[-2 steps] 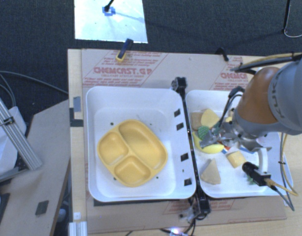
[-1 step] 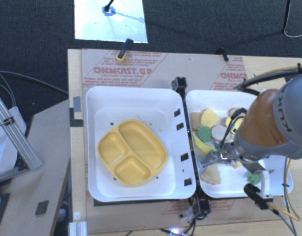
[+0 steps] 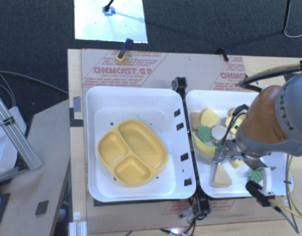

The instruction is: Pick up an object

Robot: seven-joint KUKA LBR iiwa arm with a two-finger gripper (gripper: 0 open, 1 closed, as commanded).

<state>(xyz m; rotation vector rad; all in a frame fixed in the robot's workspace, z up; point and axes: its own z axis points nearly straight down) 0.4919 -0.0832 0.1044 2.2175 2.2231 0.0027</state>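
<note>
Tan wedge (image 3: 221, 176) lies flat in the right bin (image 3: 205, 191), near its front wall, long axis running front to back, narrow tip pointing away toward the jaws (image 3: 220, 155) just above it; whether they are open cannot be told. Left bin (image 3: 141, 97) holds a yellow divided tray (image 3: 132, 152).

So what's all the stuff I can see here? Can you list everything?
Bins: two, white, side by side on the bench; left bin, right bin.
Divided tray: one, yellow, three sections, in the left bin.
Play food pieces: several, in the right bin; a pale yellow piece, a green round one, a tan wedge, a yellow curved piece, a green bit.
Cardboard sheet: one, tan with red print, under the bins.
Arm: one, grey with orange band, over the right bin.
</note>
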